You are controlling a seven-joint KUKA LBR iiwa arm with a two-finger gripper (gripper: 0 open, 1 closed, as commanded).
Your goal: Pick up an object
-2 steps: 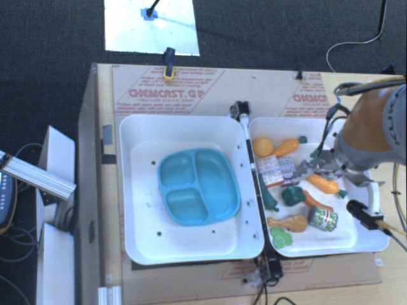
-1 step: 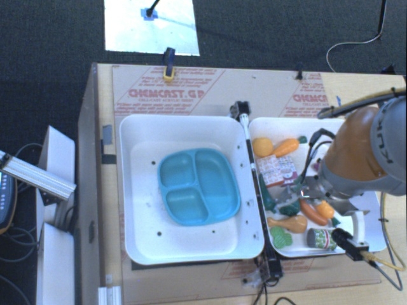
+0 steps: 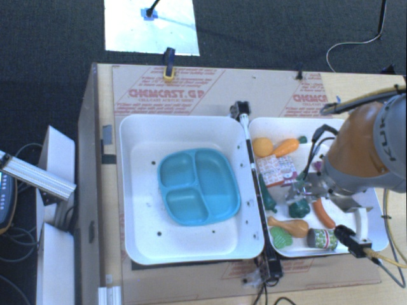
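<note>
Toys fill the right bin [image 3: 380, 234]: a yellow ball [image 3: 262, 147], a carrot [image 3: 287, 147], a card [image 3: 276, 169], a chicken leg [image 3: 289, 224], a small can [image 3: 322, 238] and a red sausage [image 3: 323, 213]. The gripper [image 3: 299, 196] hangs low over a dark green toy [image 3: 297, 207] in the middle (I cannot tell how it is set), and the big arm [image 3: 362, 148] hides the bin's right side. The left bin [image 3: 137, 138] holds a blue tray [image 3: 198, 186].

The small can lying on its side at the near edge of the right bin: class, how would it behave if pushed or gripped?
The can looks rigid, so it should hold its shape. Lying on its side, it would probably roll when nudged. Its curved wall may slip between fingers.
</note>
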